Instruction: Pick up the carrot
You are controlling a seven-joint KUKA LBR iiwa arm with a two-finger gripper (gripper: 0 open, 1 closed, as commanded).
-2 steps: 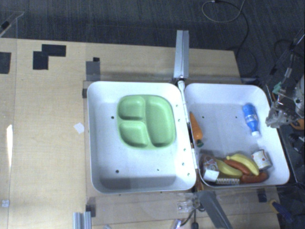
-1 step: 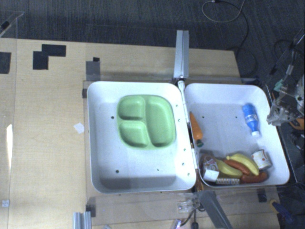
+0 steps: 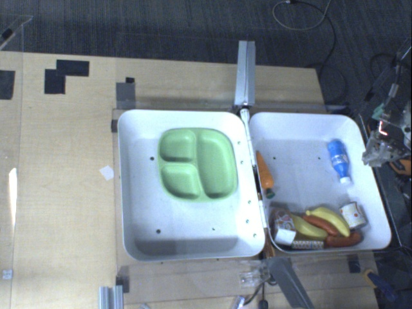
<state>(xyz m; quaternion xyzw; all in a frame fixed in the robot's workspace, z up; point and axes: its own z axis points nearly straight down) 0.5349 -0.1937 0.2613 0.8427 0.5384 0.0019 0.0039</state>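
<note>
Carrot wedged at the divider, arm parked far off.

From the camera view, the jaws (image 3: pixel 384 148) sit outside the right bin (image 3: pixel 302 131); whether they are released or clenched I cannot tell. The carrot (image 3: pixel 263 171) lies well across the bin from them, tight against the wall shared with the left bin (image 3: pixel 138 179), so one finger could strike that wall and miss.

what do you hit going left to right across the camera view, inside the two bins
green divided plate → carrot against the right bin's left wall → blue bottle. The pile of toy food along the right bin's near wall overlaps too much to order.
</note>
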